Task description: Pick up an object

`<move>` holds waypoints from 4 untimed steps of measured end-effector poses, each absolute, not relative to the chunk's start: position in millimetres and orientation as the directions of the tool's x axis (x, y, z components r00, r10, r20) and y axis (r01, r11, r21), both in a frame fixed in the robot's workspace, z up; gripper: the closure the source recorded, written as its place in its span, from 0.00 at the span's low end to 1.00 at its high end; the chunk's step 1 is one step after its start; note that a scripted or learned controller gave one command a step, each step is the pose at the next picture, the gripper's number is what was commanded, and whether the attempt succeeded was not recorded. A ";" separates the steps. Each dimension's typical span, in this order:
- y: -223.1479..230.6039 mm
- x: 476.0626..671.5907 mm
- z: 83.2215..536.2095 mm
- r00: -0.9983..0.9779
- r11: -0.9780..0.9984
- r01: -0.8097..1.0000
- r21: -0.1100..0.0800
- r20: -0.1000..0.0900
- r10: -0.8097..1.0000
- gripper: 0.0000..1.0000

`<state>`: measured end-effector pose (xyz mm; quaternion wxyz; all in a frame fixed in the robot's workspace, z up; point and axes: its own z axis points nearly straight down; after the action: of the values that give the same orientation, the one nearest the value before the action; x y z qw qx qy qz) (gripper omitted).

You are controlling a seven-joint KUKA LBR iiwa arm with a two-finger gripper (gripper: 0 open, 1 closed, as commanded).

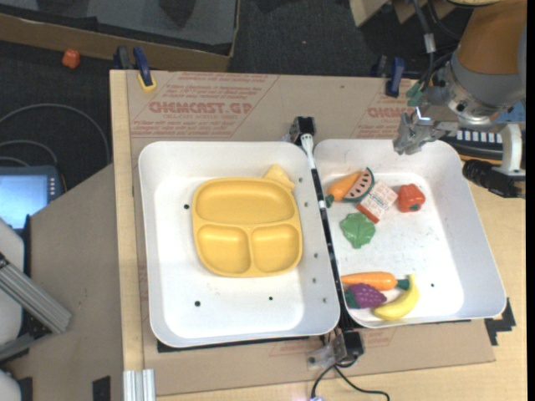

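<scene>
So two shallow white bins are set side by side on a cardboard-covered bench. The left white bin [167, 249] is taken up by a yellow plastic divided plate [247, 226] with three compartments, and a small yellow wedge-shaped piece [279, 176] is tucked just past its far right corner.

All the toy food is found in the right white bin [468, 249]. Near the far left corner, a watermelon slice [360, 184] is laid touching an orange carrot-like piece [341, 188]. Just beside those, a small red-and-white box [379, 201] is seen, with a red pepper [410, 197] right next to it. A green leafy toy [358, 230] sits a bit nearer the camera. Along the near edge, an orange carrot [369, 280], a purple grape bunch [364, 294] and a yellow banana [399, 302] are bunched together, touching.

The gripper [411, 134] of the grey arm is hung over the far rim of the right bin, well apart from all the toys. Nothing is seen between its fingers; whether they're spread or closed can't be told from this angle.
</scene>
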<state>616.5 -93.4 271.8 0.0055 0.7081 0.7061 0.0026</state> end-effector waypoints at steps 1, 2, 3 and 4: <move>-90.3 615.6 265.7 -0.001 0.001 1.000 0.001 -0.001 1.000 0.00; -111.1 667.8 162.3 -0.001 0.001 1.000 0.000 -0.002 1.000 0.00; -199.4 643.9 83.4 0.009 -0.009 1.000 0.000 0.003 1.000 0.00; -213.4 621.5 90.1 0.001 -0.001 1.000 0.010 0.002 1.000 0.00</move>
<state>621.5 -213.4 90.1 0.0031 0.7073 0.7069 0.0043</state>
